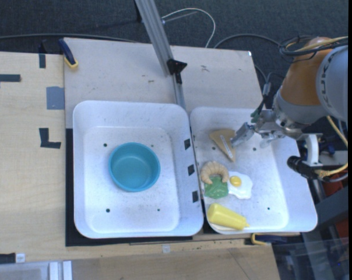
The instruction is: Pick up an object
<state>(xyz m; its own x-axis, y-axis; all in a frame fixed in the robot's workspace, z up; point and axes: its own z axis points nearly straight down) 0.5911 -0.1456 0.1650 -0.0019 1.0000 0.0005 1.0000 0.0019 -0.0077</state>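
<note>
bins (88, 156): white plastic, matt, lightly speckled
bowl (134, 167): blue plastic, smooth, slight sheen
surface (24, 156): pale wood, matt
pole (155, 28): grey metal, smooth
egg (240, 184): glossy plastic

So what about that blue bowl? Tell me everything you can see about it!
The blue bowl is round and teal-blue, smooth like plastic. It stands upright with its open side up, and nothing is inside it. It sits on the floor of the left white bin, a bit left of the middle, touching only the bin. The toy foods lie in the other bin, and the gripper is over there too, far from the bowl.
</note>
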